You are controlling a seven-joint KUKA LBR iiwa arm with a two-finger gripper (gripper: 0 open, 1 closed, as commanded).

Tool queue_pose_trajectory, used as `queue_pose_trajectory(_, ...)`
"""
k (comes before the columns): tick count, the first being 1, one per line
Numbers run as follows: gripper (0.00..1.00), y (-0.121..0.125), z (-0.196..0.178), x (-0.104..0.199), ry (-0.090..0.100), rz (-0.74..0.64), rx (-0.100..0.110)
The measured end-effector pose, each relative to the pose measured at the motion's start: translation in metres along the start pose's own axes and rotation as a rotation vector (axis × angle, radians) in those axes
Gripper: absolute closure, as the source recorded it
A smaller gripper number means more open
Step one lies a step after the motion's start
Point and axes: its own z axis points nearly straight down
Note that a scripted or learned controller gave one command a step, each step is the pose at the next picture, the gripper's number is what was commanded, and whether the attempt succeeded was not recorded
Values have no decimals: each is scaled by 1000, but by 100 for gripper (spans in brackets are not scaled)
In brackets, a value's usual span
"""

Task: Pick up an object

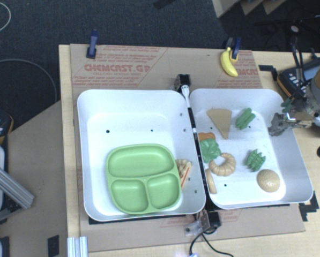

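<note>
The left bin (90, 143) holds a green divided plate (143, 178) with a small pale pastry piece (184, 170) touching its 3 o'clock edge. The right bin (302, 175) holds, from largest to smallest, a tan wedge (220, 120) at 11 o'clock, a ring-shaped pretzel (222, 165) near the middle, a round beige bun (268, 180) at 5 o'clock, a leafy green piece (210, 149) beside an orange bit (206, 136) at 9 o'clock, and two green vegetables, one at 1 o'clock (245, 118) and one at 4 o'clock (254, 159). A banana (229, 63) lies on the board at 12 o'clock, and the gripper (280, 123) sits over the right bin's 3 o'clock rim, grasping nothing I can see, though I cannot tell whether it is released or clenched.
</note>
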Motion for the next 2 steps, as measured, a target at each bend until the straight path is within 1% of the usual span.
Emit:
queue_pose_trajectory(1, 100, -54, 118, 3, 3, 9, 11)
queue_pose_trajectory(2, 100, -60, 135, -13, -2, 8, -4)
